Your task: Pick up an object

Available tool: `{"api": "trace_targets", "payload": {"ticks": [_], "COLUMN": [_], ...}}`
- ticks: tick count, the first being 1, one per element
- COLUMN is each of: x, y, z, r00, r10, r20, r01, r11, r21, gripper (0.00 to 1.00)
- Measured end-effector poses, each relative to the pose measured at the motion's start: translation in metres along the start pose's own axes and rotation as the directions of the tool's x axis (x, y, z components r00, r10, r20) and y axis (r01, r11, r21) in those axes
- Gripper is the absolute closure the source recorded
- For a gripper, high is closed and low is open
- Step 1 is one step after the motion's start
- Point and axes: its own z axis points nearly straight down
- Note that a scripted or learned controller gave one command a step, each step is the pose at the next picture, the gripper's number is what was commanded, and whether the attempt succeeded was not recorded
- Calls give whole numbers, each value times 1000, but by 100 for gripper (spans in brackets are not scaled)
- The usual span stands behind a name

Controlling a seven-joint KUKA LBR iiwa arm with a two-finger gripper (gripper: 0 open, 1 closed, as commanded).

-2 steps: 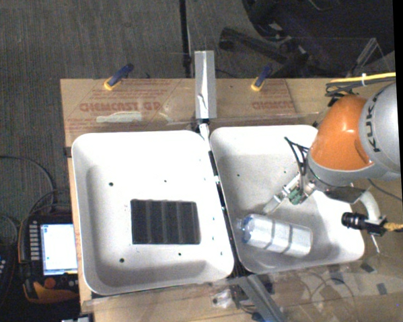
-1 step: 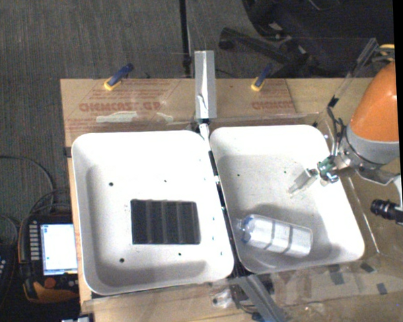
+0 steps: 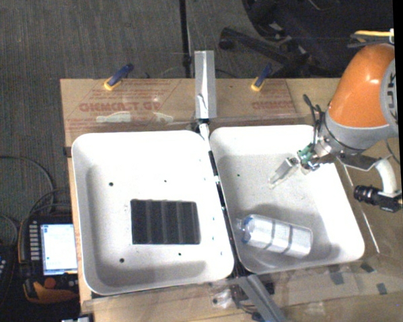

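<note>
Lying on its side, the clear bottle [image 3: 275,234] rests low in the right bin [image 3: 341,250], likely rolled against the slope. Gripper [image 3: 283,171] hovers above and apart; blur hides its state, cannot tell. Left bin [image 3: 89,196] holds a dark ribbed tray [image 3: 165,221].

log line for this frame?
arm: over right bin | gripper: above floor, nothing seen held | bottle: lying, right bin | dark tray: left bin

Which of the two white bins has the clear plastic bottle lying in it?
The right bin, the one under the gripper. The bottle lies on its side near its front wall. The left bin holds a dark ridged rectangular block instead.
</note>
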Motion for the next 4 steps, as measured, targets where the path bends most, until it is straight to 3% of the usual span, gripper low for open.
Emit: {"api": "trace_targets", "payload": {"ticks": [1,2,3,4], "x": [-12,1,-20,-1], "y": [-53,-39,-73,-38], "z": [114,0,-53,115], "r00": [1000,960,927,969], "r10": [10,281,375,247], "r20": [1,1,2,2], "r01": [-10,-281,-375,-247], "r11": [1000,960,927,969], "r21": [-5,0,0,-7], "gripper": [0,0,0,0]}}
